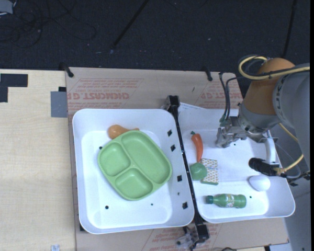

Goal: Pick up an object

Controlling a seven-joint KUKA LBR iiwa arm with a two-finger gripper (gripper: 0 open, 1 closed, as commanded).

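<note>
The gripper [229, 138] is seen low over the right bin [282, 207], its fingers' state not discernible, while a carrot [198, 145], green bottle [227, 200] and white egg-shaped object [259, 183] lie apart from it in that bin.

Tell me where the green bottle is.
The green bottle lies on its side near the right bin's front edge, below the patterned card and the white egg.

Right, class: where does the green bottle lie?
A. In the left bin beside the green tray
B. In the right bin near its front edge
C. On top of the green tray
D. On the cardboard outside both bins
B: the bottle lies on its side in the right bin, near the front edge, below the carrot.
</note>
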